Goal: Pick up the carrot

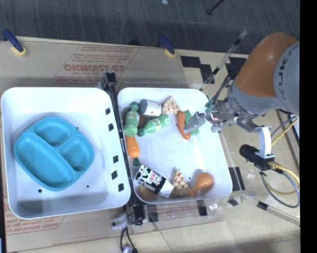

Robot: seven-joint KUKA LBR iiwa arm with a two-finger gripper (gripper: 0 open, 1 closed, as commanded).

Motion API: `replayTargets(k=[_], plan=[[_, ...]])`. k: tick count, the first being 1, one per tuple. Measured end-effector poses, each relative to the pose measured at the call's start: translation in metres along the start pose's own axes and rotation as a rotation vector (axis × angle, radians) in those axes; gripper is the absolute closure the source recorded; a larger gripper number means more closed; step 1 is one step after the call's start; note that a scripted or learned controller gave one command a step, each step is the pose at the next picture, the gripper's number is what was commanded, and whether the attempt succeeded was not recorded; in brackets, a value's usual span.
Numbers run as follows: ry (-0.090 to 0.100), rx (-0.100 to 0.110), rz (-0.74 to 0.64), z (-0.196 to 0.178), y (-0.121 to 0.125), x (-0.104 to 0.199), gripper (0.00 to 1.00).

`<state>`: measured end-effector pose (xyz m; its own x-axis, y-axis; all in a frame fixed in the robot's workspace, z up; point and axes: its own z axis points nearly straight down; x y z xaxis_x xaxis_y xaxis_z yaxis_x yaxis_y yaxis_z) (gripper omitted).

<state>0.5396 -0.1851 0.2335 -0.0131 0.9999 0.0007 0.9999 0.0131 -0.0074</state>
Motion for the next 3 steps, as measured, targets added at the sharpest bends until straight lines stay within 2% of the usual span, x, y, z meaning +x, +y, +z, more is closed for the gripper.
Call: replayTargets(k=[1, 2, 3], plan=[[0.001, -0.002, 0.095, 0.142, 0.006, 0.039, 0.0], [-0.014, -0.003, 0.103, 0.141, -0.002, 0.087, 0.0], [-0.008, 0.004, 0.093, 0.132, -0.002, 0.09, 1.0]])
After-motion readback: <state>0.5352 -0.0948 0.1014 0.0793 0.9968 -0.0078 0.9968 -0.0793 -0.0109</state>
